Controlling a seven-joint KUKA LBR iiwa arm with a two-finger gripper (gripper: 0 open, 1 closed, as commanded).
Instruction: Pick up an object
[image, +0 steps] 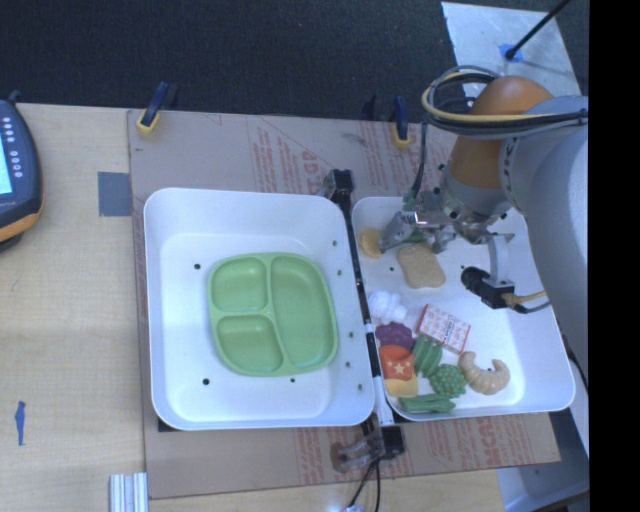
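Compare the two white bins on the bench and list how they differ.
The left bin holds one thing, a green divided plate lying flat at its middle; the right bin holds a heap of small toy foods. The left bin looks wider than the right bin. The gripper hangs over the right bin's far end, not over the left bin. Both are shallow, white and sit side by side.

A: Where is the camera sitting?

B: It is hanging above the bench (70, 300), looking down at a slant, far enough off to be taking in both white bins: the left bin (170, 300) and the right bin (540, 370).

A: And the arm (530, 140)?

B: It is reaching in from the right, at the far side.
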